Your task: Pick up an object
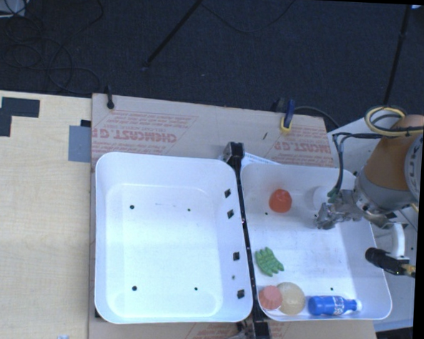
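Low over the right bin (377,279), the claw (326,219) sits near that bin's far right side, and whether it grips anything cannot be told. Nearer the camera than the claw lie a blue bottle (332,305), a pale ball (291,297) touching a pink ball (270,297), then a green toy (268,261). An orange ball (280,200) rests just left of the claw, slightly farther back.

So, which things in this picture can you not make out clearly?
- Claw over the right bin, camera view: small and blurred, so open or shut is unclear.
- Arm: cut off by the right edge.
- Green object: too small to identify.
- Blue bottle label: too small to read.
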`<state>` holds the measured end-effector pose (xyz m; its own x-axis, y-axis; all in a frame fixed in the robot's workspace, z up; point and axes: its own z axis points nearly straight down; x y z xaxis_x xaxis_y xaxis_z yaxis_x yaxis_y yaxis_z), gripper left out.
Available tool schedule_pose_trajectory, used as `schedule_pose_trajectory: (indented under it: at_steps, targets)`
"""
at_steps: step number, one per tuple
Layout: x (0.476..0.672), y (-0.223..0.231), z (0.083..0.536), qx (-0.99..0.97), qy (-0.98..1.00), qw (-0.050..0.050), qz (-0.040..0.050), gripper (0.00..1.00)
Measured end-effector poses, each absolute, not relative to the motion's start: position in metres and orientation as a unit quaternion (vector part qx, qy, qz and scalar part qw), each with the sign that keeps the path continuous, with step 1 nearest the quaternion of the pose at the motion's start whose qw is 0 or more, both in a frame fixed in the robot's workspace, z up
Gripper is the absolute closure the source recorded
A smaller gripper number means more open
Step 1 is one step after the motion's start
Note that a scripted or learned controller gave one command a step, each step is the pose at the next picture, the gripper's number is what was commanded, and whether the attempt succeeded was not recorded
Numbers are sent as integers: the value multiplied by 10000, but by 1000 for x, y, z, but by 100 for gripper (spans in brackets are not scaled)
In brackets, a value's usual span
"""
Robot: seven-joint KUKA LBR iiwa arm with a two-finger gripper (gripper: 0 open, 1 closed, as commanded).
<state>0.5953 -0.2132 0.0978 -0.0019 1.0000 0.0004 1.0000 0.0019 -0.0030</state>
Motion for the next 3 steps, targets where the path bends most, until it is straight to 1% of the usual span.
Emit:
schedule_pose_trajectory:
  at_steps: [1, 2, 3]
  targets:
    - [595, -213, 97, -7065, -7078, 15, 11, 0]
    - [595, -214, 108, -7067, -7075, 16, 12, 100]
    - [595, -215, 118, -7070, -7072, 16, 12, 100]
